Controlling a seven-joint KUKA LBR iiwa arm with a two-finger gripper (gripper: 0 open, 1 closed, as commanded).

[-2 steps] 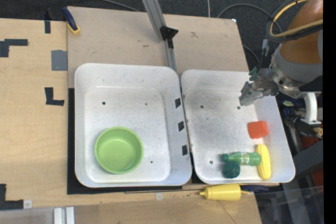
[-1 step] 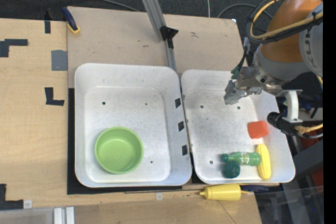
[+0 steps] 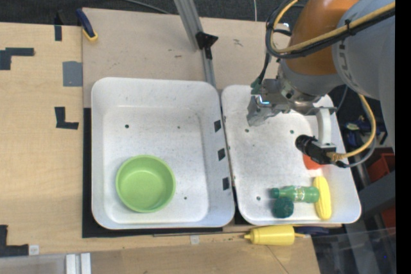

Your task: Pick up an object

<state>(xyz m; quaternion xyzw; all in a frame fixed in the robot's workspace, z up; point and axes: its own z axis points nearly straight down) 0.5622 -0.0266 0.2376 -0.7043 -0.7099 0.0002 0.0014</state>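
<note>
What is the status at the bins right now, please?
Pincer over right bin, upper left corner, nothing seen between its fingers. Green bottle and yellow object at bin's lower right. Green bowl in left bin.

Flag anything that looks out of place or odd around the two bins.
One thing: a yellow bottle lies on its side on the bench, just outside the right bin's front rim, while the green bottle and yellow object sit inside it. The green bowl sits upright in the left bin.
</note>
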